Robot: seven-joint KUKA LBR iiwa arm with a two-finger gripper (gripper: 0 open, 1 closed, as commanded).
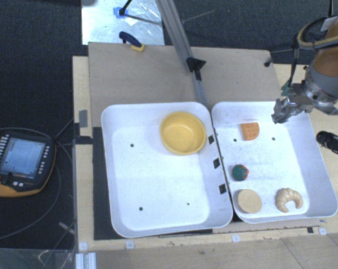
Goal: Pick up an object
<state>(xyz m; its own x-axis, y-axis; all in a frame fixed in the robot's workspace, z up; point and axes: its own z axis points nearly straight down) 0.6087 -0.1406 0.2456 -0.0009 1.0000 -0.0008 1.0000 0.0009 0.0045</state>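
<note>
The right bin holds several small things: an orange waffle-like square near its back, a green and red ball in the middle, a round tan cracker at the front, and a pale croissant at the front right. A yellow bowl sits at the back right of the left bin. My gripper hangs over the back right part of the right bin, right of the orange square and apart from it. Nothing shows between its fingers.
A metal pole slants across the board behind the bins. A teach pendant lies on the floor at the left. A blue and yellow clamp sits at the board's back edge.
</note>
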